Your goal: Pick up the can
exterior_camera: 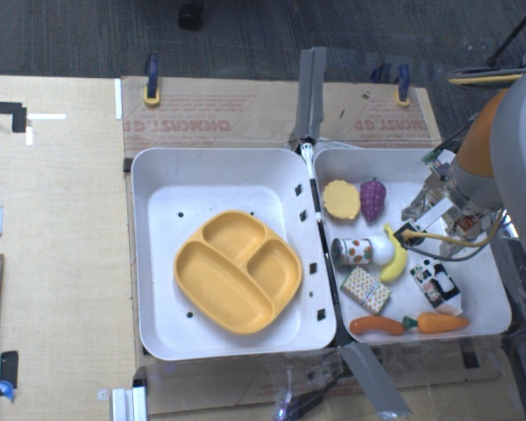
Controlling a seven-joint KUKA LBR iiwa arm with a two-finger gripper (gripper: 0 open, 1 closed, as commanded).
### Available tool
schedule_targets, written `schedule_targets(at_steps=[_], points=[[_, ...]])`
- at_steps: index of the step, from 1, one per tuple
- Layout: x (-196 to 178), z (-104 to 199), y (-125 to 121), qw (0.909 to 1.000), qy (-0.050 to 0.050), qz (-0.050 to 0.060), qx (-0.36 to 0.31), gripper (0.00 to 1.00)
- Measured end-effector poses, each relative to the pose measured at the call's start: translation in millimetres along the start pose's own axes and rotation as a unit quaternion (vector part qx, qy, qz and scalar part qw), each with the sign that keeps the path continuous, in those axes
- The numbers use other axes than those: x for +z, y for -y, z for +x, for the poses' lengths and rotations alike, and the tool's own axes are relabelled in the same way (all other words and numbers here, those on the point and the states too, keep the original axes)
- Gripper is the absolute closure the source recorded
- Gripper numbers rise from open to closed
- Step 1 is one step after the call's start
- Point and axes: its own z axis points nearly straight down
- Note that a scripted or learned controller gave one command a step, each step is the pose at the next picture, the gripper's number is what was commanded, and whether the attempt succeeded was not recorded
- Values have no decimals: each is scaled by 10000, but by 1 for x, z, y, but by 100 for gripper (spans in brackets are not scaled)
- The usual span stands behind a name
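The can (351, 251) lies on its side near the left wall of the right bin (486, 274); it is small and white, with red and dark spots on its label. A white rounded thing (381, 247) touches its right end. My gripper (421, 209) hangs over the right half of that bin, to the right of the can and a little farther back, with a banana (394, 260) between the two. Nothing shows in its grasp.
In the right bin are also a yellow round food (341, 199), purple grapes (373, 197), a patterned box (366, 289), a black-and-white carton (435, 283) and two carrots (377, 325). A yellow divided plate (238, 272) lies in the left bin (158, 235).
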Motion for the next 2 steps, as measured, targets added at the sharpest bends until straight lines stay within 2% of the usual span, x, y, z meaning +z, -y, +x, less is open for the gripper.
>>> schedule_targets(at_steps=[1,2], points=[[-98,-23,-7,9991,3,-1,418,0],[-107,-13,-2,9945,8,3,1050,0]])
